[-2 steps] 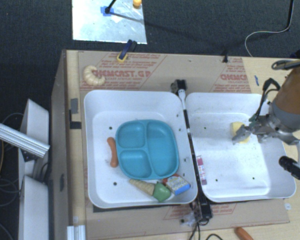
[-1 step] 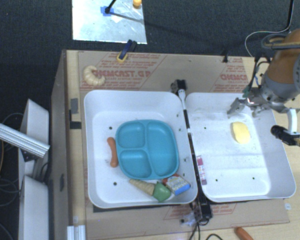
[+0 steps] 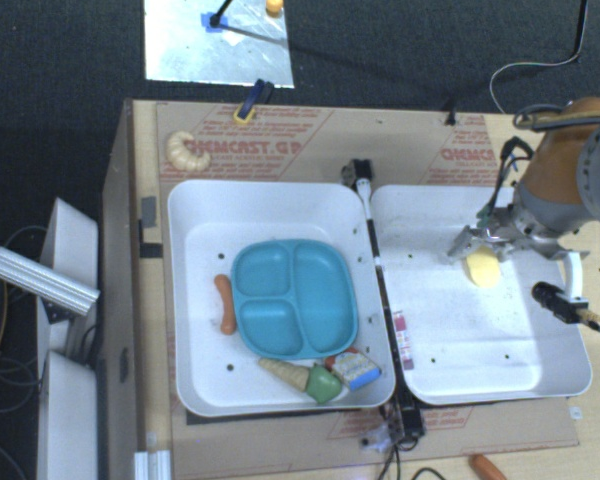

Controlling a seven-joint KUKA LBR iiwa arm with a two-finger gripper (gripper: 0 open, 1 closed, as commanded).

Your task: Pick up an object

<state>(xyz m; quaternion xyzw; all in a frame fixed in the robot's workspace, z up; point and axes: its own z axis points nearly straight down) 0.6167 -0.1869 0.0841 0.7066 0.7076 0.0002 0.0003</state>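
Cardboard-topped bench w/ two white bins; right bin [image 3: 540,368] as landmark. Pale yellow object [image 3: 484,269] on its floor, upper-middle. Gripper [image 3: 488,245] directly above, touching or nearly; open vs. closed: cannot tell. Risk: rounded object slipping sideways if approached off-centre.

Left white bin [image 3: 195,268]: blue four-compartment plastic plate [image 3: 293,298], orange sausage-shaped toy [image 3: 226,303] just beside its left edge, and a green-tipped cone [image 3: 302,377] by the front wall. On the cardboard-covered bench [image 3: 400,143]: a cream ridged grub-shaped toy [image 3: 187,149].
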